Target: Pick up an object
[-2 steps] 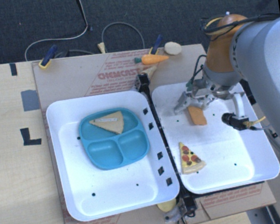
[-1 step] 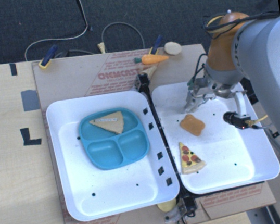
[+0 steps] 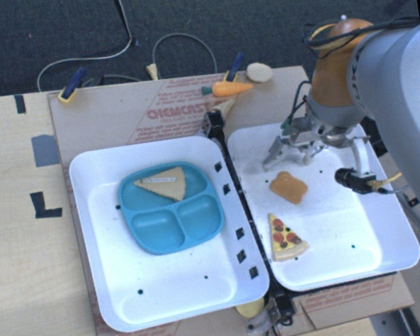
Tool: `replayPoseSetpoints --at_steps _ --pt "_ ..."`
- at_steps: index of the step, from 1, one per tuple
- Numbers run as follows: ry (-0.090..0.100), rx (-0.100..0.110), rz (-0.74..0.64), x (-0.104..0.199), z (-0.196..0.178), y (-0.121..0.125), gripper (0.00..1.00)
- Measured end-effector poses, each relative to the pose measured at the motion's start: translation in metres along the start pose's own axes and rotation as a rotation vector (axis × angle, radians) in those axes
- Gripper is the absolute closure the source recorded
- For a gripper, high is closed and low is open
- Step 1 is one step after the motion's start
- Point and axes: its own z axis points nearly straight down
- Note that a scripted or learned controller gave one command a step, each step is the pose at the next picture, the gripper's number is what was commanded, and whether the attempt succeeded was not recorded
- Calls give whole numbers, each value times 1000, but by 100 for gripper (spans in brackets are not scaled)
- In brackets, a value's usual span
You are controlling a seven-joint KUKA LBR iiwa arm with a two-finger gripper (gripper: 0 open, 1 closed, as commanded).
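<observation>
My gripper (image 3: 289, 160) hangs over the back of the right bin (image 3: 401, 250), its metal fingers (image 3: 271, 161) spread open with nothing between them. Just in front of it a brown bread-like piece (image 3: 287, 188) lies on the bin floor, apart from the fingertips. A pizza slice (image 3: 286, 237) rests nearer the front, close to the bin's left wall. In the left bin (image 3: 97, 252) sits a blue divided plate (image 3: 178, 216) with a tan wedge (image 3: 164, 185) in its top compartment.
An orange carrot (image 3: 230, 87) and a pale egg-shaped object (image 3: 259, 72) lie on the cardboard behind the bins. A black divider (image 3: 234, 199) runs between the bins. The arm's orange band (image 3: 333, 72) and grey body (image 3: 411, 115) overhang the right bin's right side.
</observation>
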Motion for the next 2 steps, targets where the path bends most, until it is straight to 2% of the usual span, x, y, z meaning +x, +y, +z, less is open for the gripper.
replayPoseSetpoints --at_steps 1,2 --pt "1 0 1 28 10 -29 0" --pt "2 -3 2 30 9 -39 0"
